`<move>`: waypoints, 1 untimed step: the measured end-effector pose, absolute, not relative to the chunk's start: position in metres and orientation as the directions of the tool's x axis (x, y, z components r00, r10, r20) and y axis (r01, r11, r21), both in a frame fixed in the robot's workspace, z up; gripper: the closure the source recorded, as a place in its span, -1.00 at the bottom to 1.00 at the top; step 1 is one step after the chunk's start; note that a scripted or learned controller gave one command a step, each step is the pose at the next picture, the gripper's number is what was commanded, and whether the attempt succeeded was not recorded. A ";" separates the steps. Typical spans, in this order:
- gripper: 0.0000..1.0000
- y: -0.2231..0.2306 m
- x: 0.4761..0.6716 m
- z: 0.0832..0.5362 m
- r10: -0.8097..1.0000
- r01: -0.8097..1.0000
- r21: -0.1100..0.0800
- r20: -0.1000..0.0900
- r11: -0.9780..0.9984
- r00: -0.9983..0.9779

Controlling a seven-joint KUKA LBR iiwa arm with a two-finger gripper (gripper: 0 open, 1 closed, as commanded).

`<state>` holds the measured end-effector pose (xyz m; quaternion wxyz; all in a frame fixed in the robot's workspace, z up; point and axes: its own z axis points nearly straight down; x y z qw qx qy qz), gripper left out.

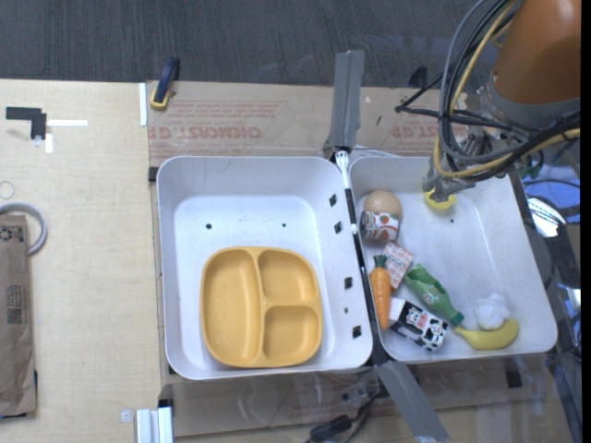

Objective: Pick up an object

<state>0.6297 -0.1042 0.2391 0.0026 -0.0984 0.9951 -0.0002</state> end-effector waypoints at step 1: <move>1.00 -0.121 0.655 0.225 -0.463 -0.463 -0.002 -0.006 0.886 -0.886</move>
